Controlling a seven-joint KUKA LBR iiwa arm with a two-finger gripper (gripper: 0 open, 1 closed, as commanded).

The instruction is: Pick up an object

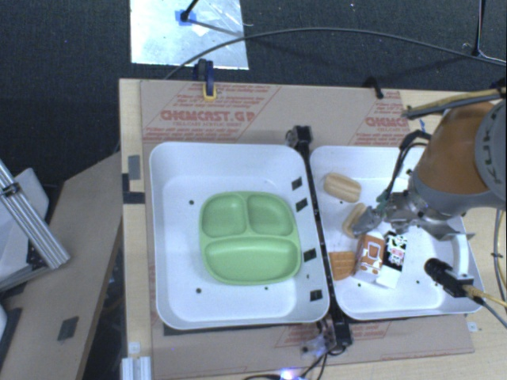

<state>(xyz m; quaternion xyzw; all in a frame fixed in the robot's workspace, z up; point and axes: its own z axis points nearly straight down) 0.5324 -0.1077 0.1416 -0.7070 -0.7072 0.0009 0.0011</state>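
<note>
Lower right of the frame, in the right bin [455, 303], a carton [371, 257] lies just below the gripper [372, 218], long axis roughly vertical in frame. Whether the gripper grasps anything, I cannot tell. Further up lies a bun [342, 186].

arm [467, 161] | grey body | orange band above wrist | black cable alongside

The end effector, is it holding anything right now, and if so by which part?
Cannot be told. The end effector sits low in the right bin, right at a tan piece and beside the printed box, but no object shows clearly in its grip.
</note>
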